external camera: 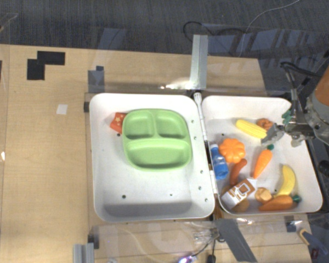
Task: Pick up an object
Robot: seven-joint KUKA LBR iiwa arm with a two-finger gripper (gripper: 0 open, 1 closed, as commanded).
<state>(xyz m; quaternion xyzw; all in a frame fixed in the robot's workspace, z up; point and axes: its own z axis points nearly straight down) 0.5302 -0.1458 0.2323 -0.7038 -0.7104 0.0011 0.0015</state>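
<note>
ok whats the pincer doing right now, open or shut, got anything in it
Pincer: over the right bin near the corn cob; open or shut cannot be told, and nothing is visibly held.

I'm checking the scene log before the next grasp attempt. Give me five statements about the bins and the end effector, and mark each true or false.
1. The green divided plate lies in the left bin. True.
2. The corn cob lies in the left bin. False: it lies in the right bin, near the far wall.
3. The end effector hovers over the right bin, close to the corn cob and the carrot. True.
4. The banana sits on the green plate. False: it lies near the right bin's right wall.
5. The pumpkin lies to the left of the carrot in the camera view. True.
</note>
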